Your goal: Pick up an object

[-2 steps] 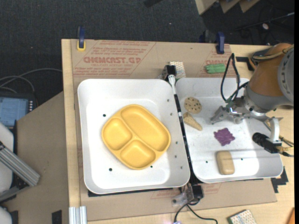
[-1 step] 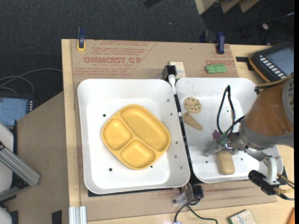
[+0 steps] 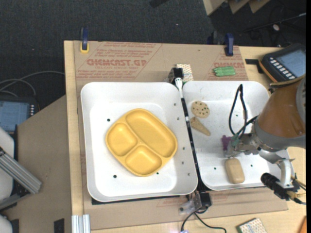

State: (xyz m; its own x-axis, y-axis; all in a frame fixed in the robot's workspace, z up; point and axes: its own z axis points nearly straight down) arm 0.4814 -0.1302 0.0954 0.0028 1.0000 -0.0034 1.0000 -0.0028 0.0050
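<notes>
The right bin [image 3: 252,92] holds a round chocolate-chip cookie [image 3: 199,109], a tan cone-shaped piece [image 3: 200,126], a small purple object [image 3: 226,141] and a tan oblong loaf [image 3: 234,170]. My gripper [image 3: 236,147] reaches in from the right and sits low in this bin. Its tip is right beside the purple object and just above the loaf. The grey and orange wrist [image 3: 284,123] hides the bin's right side.
The left bin [image 3: 92,130] bears a yellow three-part plate [image 3: 141,141]. A black cable [image 3: 238,108] loops over the right bin. A green item [image 3: 224,72] lies on the cardboard behind the bins, and a tablet [image 3: 286,64] sits at the far right.
</notes>
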